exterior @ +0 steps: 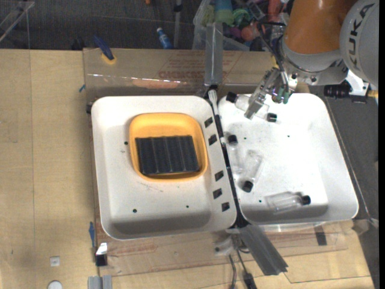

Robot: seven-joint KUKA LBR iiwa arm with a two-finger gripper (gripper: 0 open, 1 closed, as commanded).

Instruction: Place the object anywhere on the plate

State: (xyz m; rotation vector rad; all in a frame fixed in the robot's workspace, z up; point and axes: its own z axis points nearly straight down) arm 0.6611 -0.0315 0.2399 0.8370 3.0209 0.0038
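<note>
A robotics lab: KUKA arm over white bins on a bench.

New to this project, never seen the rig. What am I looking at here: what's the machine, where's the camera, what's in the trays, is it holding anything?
One camera looks down at a slant on a bench with two shallow white bins. The grey and orange machine at top right is a robot arm; its claw hangs over the far end of the right bin. I can't tell whether the claw is open or holding anything.

The left bin holds an orange plate with a dark ribbed block on it. The right bin holds several clear little bottles with black caps, one near the front edge, another by the divider. The job is to put an object on the plate.
</note>
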